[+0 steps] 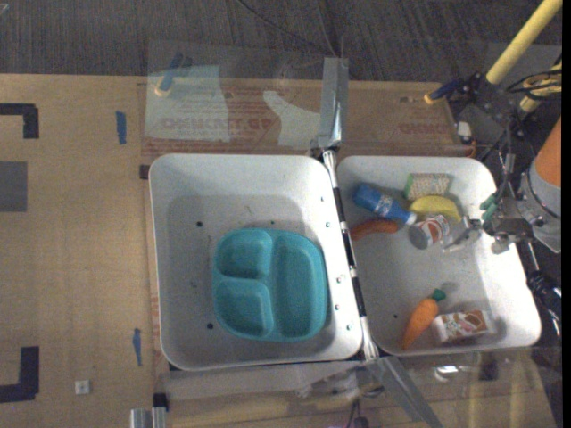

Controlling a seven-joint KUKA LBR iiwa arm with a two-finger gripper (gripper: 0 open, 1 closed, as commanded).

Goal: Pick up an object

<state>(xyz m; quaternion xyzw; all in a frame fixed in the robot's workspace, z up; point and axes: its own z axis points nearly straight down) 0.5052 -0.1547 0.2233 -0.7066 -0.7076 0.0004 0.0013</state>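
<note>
Nearest the lens, at the bottom of the camera view: the front rims of two white bins, with a metal bracket between them and clear sheeting underneath.

Camera view, left bin [174, 194]: holds one teal tray [269, 283] with three compartments, lying flat, nothing in it.

Right bin [508, 292]: all the loose items. Carrot [419, 321] lies on a slant toward the front, and a small carton [462, 325] sits just beside it to the right. Toward the back, a cluster: blue bottle [382, 203], a red-orange piece [375, 229] below it near the divider, a can [429, 232] on its side, a yellow banana-like piece [436, 207] touching the can's upper side, and a green-and-white sponge [427, 185] behind that.

Gripper [466, 236] hangs over the right bin, reaching in from the right edge, its tip just beside the can. Whether the fingers are spread or closed I cannot tell; dark wrist hardware and cables clutter that spot. Nothing visibly sits between them.

Step, as I judge it: approach, not yet a grasp. The can looks the likeliest target, being closest to the tip. Next move calls for lining up over one item and descending cleanly. The cluster is tight, so the banana piece and bottle may get nudged. The carrot and carton stand well apart from the rest and would be easier picks.

Surface: pale wooden bench, blue tape marks, black corner markers at left, a clear panel behind the bins. Floor beyond is dark carpet with a cable trailing. A yellow pole [526, 29] slants in at upper right.
</note>
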